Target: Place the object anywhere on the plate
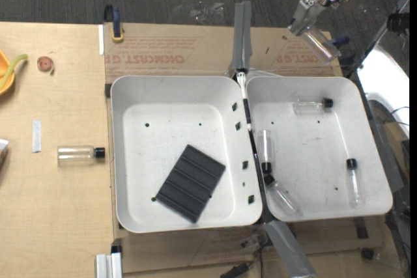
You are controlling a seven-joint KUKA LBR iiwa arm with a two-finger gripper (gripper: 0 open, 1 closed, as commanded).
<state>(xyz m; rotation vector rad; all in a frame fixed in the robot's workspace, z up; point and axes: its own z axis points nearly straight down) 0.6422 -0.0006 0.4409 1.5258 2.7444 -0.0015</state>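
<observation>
Hovering beyond the right bin's (293,77) far edge, gripper (303,21) open-or-closed impossible to tell, vial (322,45) slanting just under it; likely needing carrying level to the left bin's (169,79) near side, lowering close onto the plate (191,182) before releasing, avoiding rolling.

The arm comes in from the upper right corner of the camera view, angled down and to the left, past the far edge of the right-hand bin. Its gripper (317,26) hangs above the bench there, clear of the bin's rim, with a clear vial (320,45) clamped between its fingers, slanting down to the right
</observation>
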